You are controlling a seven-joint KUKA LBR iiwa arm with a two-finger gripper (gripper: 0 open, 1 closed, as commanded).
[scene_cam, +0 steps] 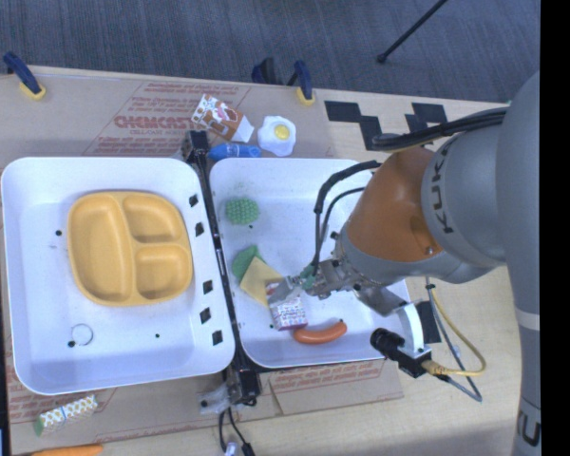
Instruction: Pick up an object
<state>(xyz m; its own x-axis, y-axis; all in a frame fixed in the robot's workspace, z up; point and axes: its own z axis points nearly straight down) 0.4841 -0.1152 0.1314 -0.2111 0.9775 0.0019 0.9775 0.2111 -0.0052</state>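
In the right bin (294, 174), the grey arm's pincer (299, 288) sits low near the front wall, just above a small patterned packet (287, 314); whether it grips anything cannot be told. A sausage (319, 332) lies beside the packet, its long axis running left to right along the front wall. A yellow and green sponge (252, 272) lies nearby, a green ball (242, 211) farther back. The left bin (28, 255) holds a yellow divided tray (128, 247). Cardboard covers the counter (152, 112).
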